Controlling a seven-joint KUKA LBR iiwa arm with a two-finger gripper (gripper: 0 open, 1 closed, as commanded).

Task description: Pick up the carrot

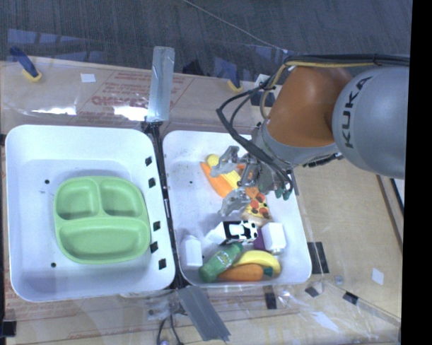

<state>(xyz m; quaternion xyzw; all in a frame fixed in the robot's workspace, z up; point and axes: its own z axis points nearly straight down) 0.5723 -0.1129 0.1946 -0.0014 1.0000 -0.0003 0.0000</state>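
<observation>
The claw [235, 179] hangs over the upper middle of the right bin [174, 202], its two metal fingers [230, 159] spread wide, one tip toward the bin's far wall and the other tip nearer the camera. Nothing sits between them that can be called gripped.

The carrot [220, 181] lies on the bin floor in the gap between the spread fingers, partly hidden by the claw body. Its long axis runs on a diagonal, from the upper left toward the lower right; the narrow end points to the upper left, toward the bin's far left corner, and the thicker end disappears under the claw. Whether the fingers touch it cannot be told.

Just beyond the far finger sits a small yellow piece [213, 161]. On the arm side of the claw, touching or almost touching it, lies a pizza slice toy [258, 204]. Below the claw, nearer the camera, is a black and white block [239, 231], with a white cube [274, 237] beside it. Further on, along the bin's near wall, lie a green bottle [221, 261], a banana [260, 259] and an orange sausage-shaped toy [242, 273], packed close together, and a small white bottle [192, 250] stands to their left.

Well away from the claw, in the left bin [17, 197], rests a green divided plate [100, 219]. Both bins sit on the table [355, 230].
</observation>
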